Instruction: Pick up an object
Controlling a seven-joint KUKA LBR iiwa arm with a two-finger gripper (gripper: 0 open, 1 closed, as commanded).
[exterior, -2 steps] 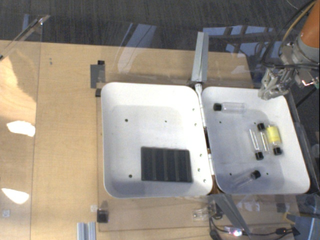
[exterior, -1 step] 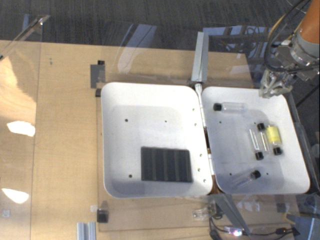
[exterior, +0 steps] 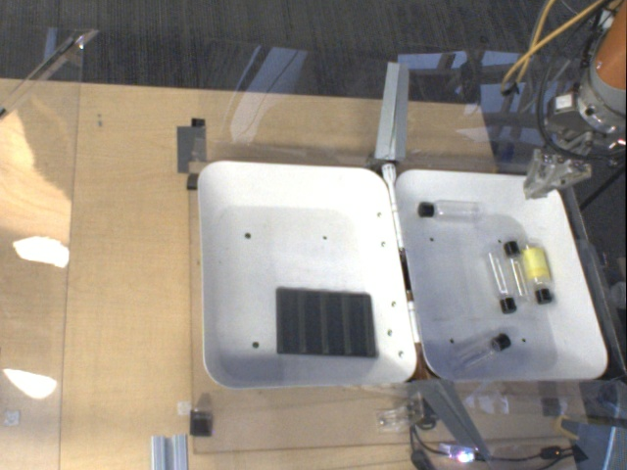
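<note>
So my bench (exterior: pixel 108 292) is plain light wood, with two white bins on it side by side: the left bin (exterior: pixel 294 199) has a dark ribbed tray (exterior: pixel 325 322) lying flat near its front edge, and the right bin (exterior: pixel 578 346) sits just beside it, their rims nearly touching. A grey metal rail (exterior: pixel 392 111) runs back from the gap between them, small black brackets (exterior: pixel 195 142) sit at the left bin's back and front left corners, and yellow cables (exterior: pixel 558 13) loop at top right over the dark carpet (exterior: pixel 245 8).
</note>
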